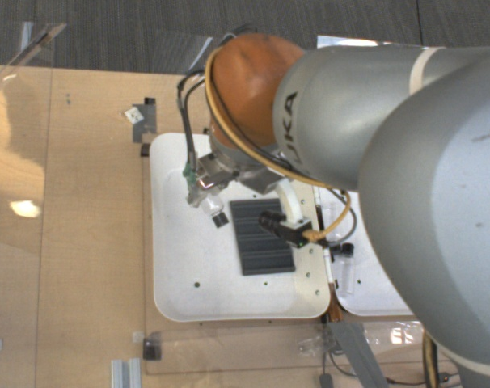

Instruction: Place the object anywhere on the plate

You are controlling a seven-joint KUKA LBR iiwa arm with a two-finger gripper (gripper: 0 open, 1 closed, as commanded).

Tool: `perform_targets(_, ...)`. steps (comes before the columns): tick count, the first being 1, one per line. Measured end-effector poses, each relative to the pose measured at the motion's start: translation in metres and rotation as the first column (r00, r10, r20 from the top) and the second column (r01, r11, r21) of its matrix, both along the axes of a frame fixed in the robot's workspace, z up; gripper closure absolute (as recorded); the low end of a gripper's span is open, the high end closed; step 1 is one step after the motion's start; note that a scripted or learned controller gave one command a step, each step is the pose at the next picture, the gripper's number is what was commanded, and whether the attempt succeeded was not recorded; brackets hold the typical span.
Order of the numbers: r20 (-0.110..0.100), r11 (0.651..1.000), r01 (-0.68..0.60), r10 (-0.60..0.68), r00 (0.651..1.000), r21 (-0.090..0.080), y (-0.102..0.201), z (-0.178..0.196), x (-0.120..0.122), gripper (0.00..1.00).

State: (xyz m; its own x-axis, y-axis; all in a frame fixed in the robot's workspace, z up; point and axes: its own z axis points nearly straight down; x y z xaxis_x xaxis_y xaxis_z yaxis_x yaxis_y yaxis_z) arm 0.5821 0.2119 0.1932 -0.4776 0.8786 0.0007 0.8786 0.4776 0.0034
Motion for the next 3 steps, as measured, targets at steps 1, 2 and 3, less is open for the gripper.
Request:
perform_targets(1,0.006,0.968,0.252,-0.252,0.968,0.008,0.016,-0.103,-0.025,1.0)
perform_targets(2,0.002,1.0,-0.016,0.016,1.0,0.001,-0.024,-0.049,-0.072,1.0)
perform_targets(3,-0.001,0.997,0.081,-0.081,0.997,0.0,-0.054,-0.055,-0.091,1.0)
